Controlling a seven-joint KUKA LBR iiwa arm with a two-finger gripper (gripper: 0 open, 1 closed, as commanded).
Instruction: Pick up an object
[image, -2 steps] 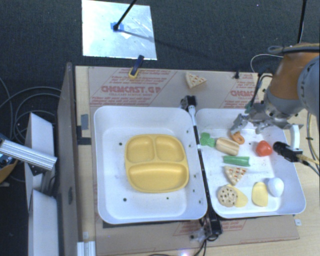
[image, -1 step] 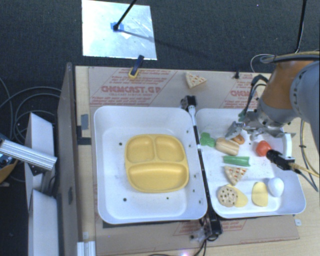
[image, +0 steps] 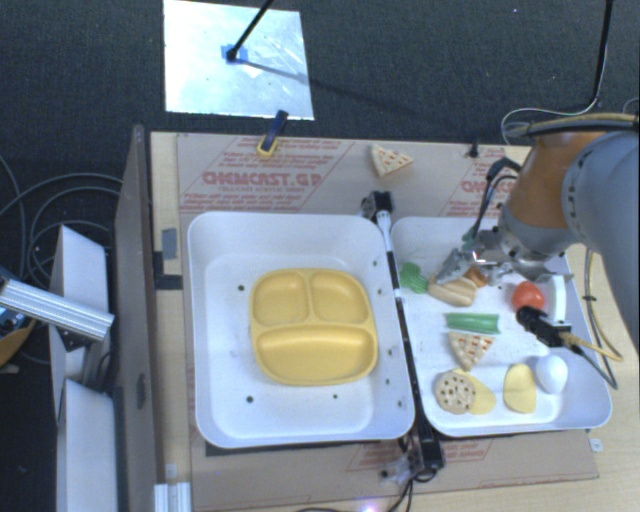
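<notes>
Watching the gripper (image: 462, 266) hover low in the right bin (image: 590, 405), touching the tan bread roll (image: 453, 291), I'd centre it over the roll before squeezing; how the hand is set, I cannot tell.

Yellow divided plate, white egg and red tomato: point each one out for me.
Yellow divided plate (image: 312, 350), camera view, large lower compartment.
White egg (image: 551, 373), camera view, middle of shell.
Red tomato (image: 529, 296), camera view, top surface.

I see a yellow three-section plastic plate (image: 312, 325) lying flat in the left shallow white bin (image: 225, 400). Beyond the bins, a yellow cheese-wedge toy (image: 391, 159) and a yellow-and-blue clip (image: 270, 135) rest on the printed brown cardboard sheet (image: 330, 170), well apart.
</notes>
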